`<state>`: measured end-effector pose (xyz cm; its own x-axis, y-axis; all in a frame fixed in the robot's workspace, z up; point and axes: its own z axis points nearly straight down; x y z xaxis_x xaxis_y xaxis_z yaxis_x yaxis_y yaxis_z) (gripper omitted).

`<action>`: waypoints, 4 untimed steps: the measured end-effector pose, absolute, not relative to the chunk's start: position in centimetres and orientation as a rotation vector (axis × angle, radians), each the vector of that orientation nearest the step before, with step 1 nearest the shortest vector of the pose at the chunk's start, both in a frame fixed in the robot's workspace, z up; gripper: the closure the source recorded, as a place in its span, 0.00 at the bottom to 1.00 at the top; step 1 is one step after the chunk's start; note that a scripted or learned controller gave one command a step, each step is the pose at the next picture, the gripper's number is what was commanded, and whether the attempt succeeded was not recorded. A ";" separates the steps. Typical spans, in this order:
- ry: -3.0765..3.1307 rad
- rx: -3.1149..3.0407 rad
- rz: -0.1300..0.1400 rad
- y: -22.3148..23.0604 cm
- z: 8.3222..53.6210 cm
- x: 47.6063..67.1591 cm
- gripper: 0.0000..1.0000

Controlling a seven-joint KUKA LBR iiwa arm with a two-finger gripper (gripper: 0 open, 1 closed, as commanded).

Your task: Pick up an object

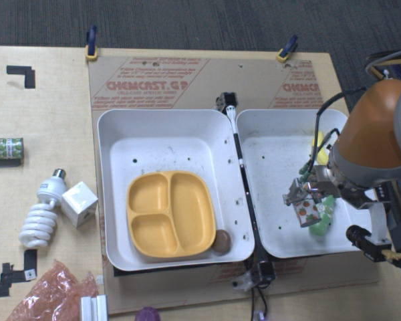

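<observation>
A: The claw (pixel 306 191) hangs low in the right bin (pixel 274 236), under the arm's orange band. Whether it is spread or clamped, I cannot tell.

B: And the things to pick?

A: A small patterned carton (pixel 306 211) sits right at the claw, touching a green toy (pixel 321 225), perhaps a plush. A yellow object (pixel 317 146) peeks out behind the arm.

B: The left bin (pixel 113 179)?

A: A yellow divided plate (pixel 170 214), with a brown ball (pixel 222 241) at its right corner. On the counter (pixel 27 112), a spiral bulb (pixel 41 212) beside a white cube (pixel 79 203).
</observation>
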<state>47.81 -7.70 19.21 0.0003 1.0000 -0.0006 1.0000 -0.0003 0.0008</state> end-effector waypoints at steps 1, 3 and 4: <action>2.220 2.222 0.000 1.0 19.2 48.7 1.00; 2.224 2.220 -0.004 6.8 22.1 58.6 1.00; 2.221 2.222 -0.003 1.6 23.4 52.2 1.00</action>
